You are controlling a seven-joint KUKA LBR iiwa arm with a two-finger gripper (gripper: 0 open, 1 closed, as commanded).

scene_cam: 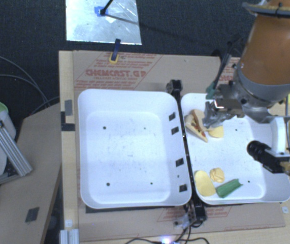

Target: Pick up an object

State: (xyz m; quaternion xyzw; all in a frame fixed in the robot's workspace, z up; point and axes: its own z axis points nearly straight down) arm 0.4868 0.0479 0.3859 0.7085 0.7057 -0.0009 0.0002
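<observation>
My gripper (209, 122) hangs low in the right bin (274, 187), near its back left corner. Its tips sit right beside a tan wedge-shaped object (195, 126) and a small yellow piece (216, 132). Whether anything sits between the tips is hidden by the gripper body. At the front of the same bin lie a flat yellow piece (202, 183), a small pale yellow lump (217, 175) and a green object (229, 187), all well clear of the gripper.
The left bin (129, 146) lies beside the right one, split from it by a black divider (181, 136). The arm's orange band (277, 39) looms over the right bin's back. A black fixture (264, 155) juts in at the right wall.
</observation>
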